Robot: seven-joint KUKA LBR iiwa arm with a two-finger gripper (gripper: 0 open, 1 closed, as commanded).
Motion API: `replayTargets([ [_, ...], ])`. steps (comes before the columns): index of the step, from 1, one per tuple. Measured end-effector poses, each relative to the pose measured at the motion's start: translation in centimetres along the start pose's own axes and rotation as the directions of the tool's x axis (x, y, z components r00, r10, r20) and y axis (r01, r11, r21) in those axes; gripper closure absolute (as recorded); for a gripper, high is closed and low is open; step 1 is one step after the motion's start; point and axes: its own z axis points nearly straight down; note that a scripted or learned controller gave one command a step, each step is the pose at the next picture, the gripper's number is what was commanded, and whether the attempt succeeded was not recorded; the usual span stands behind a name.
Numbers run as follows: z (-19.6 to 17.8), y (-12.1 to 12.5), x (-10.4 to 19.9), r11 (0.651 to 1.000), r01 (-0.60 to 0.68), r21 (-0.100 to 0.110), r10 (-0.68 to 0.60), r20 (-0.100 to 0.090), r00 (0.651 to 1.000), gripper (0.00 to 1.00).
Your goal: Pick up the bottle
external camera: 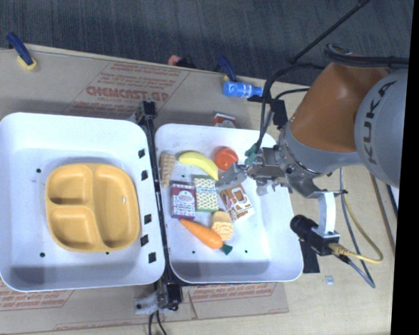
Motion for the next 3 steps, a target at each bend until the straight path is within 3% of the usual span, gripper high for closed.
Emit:
replayTargets([
  [1,-3.0,4.5,8.2,0.905,-0.426,-0.001,0.426,0.0,0.905,0.0],
  [2,-8.7,4.6,10.4,0.524,-0.852,0.0,0.852,0.0,0.524,0.0],
  [3,-14.9,2.1,16.2,0.464,-0.886,-0.001,0.886,-0.001,0.464,0.0],
])
